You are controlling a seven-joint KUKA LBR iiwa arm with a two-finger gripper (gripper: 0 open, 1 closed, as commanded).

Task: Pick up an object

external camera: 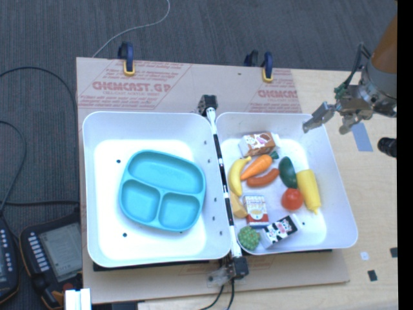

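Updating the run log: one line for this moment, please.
gripper: open, above right bin's far right corner, holding nothing | toy food: in right bin | blue tray: left bin

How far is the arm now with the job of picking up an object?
Nothing looks done yet. The gripper is open and holds nothing; it is at the upper right corner of the right bin. The toy foods, such as the carrot, the banana and the corn, all lie in that bin. Left: descend onto one item, close on it and lift it.
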